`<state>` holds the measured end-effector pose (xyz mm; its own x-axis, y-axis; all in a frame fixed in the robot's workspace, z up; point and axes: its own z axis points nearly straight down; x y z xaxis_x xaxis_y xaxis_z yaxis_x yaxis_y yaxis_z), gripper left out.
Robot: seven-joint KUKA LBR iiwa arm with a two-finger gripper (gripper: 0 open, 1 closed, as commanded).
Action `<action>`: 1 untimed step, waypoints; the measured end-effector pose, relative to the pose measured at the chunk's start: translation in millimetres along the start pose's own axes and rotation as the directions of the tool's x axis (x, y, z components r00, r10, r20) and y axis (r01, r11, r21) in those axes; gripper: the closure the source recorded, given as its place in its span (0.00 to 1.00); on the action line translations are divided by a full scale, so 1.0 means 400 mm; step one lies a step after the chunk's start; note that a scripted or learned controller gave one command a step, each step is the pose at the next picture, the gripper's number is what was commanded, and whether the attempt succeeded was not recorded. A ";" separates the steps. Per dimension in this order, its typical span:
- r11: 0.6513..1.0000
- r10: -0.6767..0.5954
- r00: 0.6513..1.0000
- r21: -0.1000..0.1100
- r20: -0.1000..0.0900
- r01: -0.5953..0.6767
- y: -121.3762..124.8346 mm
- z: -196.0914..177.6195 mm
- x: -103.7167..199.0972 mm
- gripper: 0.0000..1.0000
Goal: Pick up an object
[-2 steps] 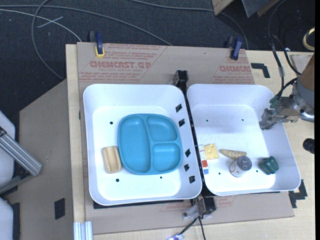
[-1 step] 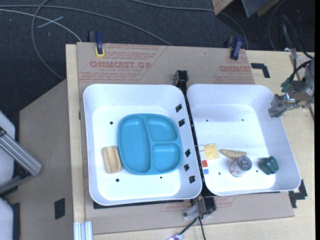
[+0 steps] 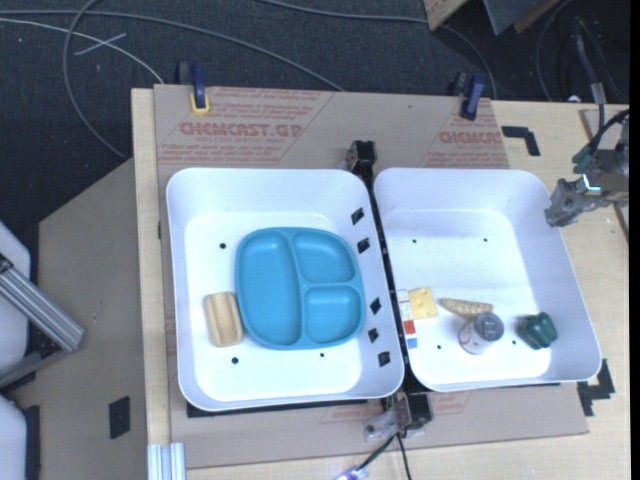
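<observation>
The right bin [image 3: 455, 218] holds several small things near its front edge: a yellow block [image 3: 423, 303], a tan elongated piece [image 3: 465, 307], a grey round piece [image 3: 483, 330] and a dark green object [image 3: 538, 330]. The left bin [image 3: 200, 208] holds a blue divided plate [image 3: 298, 286] and a tan bread-like block [image 3: 223, 319] just left of it. My gripper [image 3: 566, 206] hangs at the right bin's far right rim, well away from the small objects, and nothing shows in it.
Both bins rest on a cardboard sheet [image 3: 300, 118] held by blue clamps [image 3: 198, 88] at the back. A black divider with clips [image 3: 370, 258] runs between the bins. Cables [image 3: 120, 38] lie on the dark floor behind.
</observation>
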<state>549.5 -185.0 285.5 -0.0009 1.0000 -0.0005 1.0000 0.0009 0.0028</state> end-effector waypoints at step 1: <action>1.000 -0.005 1.000 0.003 -0.002 0.005 0.024 -0.002 0.130 1.00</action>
<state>559.2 -132.9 286.4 -0.0055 1.0000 0.0019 1.0000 0.0055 -0.0001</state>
